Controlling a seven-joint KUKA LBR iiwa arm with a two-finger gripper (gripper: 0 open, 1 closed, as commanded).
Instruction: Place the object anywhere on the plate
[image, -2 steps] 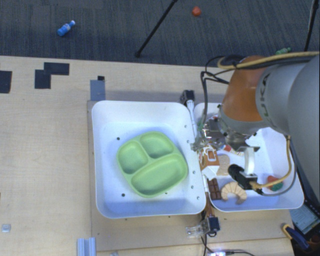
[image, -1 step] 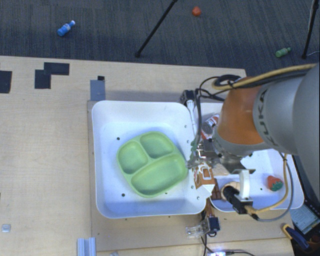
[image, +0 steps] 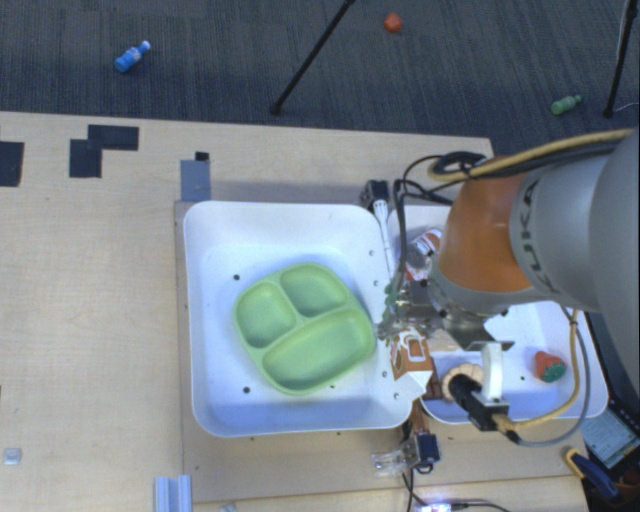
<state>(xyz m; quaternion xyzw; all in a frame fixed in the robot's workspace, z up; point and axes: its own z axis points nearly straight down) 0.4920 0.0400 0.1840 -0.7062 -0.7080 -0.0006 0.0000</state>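
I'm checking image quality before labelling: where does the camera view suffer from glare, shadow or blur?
Camera view: the left bin looks washed out with a bluish shadow along its near wall; the green plate is evenly lit; the arm is soft, blurred and hides much of the right bin.

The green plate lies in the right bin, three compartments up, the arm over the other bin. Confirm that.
Wrong on one point: the camera view shows the green plate in the left bin, not the right. Its three compartments do face up, and the arm is over the other bin, the right bin.
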